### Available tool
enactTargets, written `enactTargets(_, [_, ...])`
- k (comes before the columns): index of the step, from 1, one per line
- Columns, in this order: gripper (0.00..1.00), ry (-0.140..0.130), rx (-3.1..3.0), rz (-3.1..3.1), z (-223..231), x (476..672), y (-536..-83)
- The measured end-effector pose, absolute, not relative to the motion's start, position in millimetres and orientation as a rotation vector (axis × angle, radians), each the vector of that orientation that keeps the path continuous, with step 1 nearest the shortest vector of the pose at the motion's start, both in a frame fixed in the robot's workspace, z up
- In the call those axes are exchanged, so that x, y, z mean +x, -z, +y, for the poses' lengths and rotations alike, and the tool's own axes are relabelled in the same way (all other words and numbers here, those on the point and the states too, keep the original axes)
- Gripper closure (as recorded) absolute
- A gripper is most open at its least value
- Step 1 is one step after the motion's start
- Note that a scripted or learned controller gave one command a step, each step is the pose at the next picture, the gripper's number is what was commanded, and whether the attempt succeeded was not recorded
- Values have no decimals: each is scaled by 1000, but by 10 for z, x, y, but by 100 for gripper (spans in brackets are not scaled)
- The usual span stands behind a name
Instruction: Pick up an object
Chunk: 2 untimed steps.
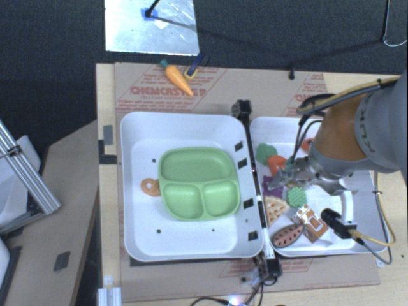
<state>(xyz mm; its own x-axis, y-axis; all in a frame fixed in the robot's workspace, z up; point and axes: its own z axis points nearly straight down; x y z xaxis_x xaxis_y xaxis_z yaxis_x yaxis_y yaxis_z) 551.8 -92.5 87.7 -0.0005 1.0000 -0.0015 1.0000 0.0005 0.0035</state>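
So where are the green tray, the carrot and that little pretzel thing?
green tray point(191, 166): camera view, floor of its large top compartment.
carrot point(178, 80): camera view, middle of its orange body.
pretzel point(150, 187): camera view, on its ring.

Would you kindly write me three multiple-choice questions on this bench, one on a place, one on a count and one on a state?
1. Where does the carrot lie?
A. In the green tray
B. On the cardboard behind the left bin
C. In the right bin

2. How many compartments does the green tray have?
A. Two
B. Three
C. Five

3. How does the small ring sit relative to the green tray?
A. Inside a compartment
B. On the floor of the left bin, beside the tray
C. Stacked on the tray's rim

Answers:
1 B, the carrot rests on the printed cardboard beyond the bin's far wall.
2 B, one wide section above two smaller ones.
3 B, it lies on the white floor at the tray's left edge.
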Motion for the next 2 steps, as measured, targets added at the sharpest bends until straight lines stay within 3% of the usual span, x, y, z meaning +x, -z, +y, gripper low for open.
enactTargets(1, [100, -11, 2212, 2211, -938, 5546, -1004])
enactTargets(2, [100, -5, 2215, 2222, -984, 5601, -1453])
